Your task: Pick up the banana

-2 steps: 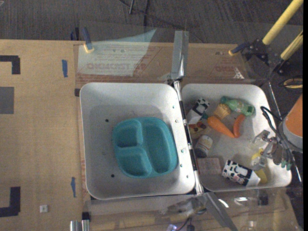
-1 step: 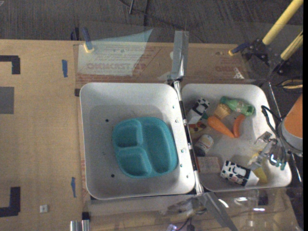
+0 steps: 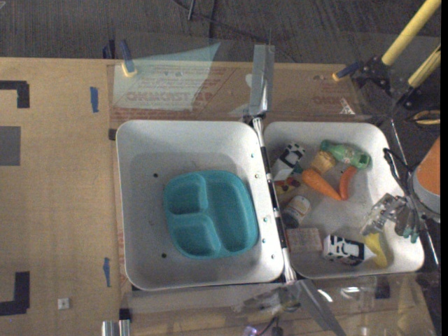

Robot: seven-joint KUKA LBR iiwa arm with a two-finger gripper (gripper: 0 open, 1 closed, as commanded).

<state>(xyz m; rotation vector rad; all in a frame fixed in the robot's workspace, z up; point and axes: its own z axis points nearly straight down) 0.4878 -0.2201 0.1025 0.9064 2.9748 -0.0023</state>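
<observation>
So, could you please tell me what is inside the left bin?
The left bin holds a teal divided plate with three compartments, and nothing shows in them. Whatever might lie beneath the plate is covered, so I cannot see it.

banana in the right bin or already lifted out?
In. The banana lies on the right bin's floor near its front right corner, beside the gripper, which is just above it.
</observation>
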